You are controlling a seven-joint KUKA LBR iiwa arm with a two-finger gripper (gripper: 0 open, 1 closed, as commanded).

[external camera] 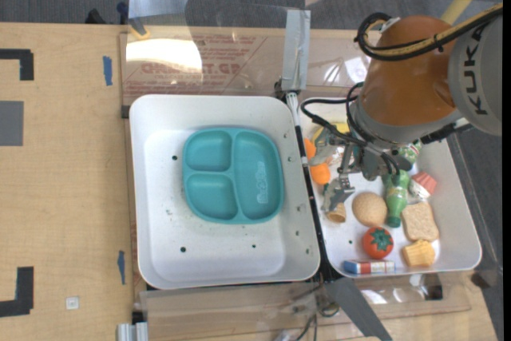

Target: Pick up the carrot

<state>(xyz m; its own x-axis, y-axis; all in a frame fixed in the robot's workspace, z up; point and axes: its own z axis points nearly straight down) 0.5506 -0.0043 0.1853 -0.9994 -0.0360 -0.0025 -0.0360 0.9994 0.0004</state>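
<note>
The carrot (318, 173) is a small orange piece at the left edge of the right bin (465, 239), near the wall between the two bins. The gripper (341, 189) hangs low over the right bin, just right of the carrot and slightly nearer the camera. The arm's orange band and grey wrist hide the back half of that bin. I see nothing clearly held by the gripper.
Toy food crowds the right bin: a tan bun (369, 209), tomato (378, 242), green bottle (395, 201), bread slice (420, 221), cheese wedge (420, 253), a tube (369, 267) along the front. A teal divided plate (234, 174) lies in the left bin (152, 172).
</note>
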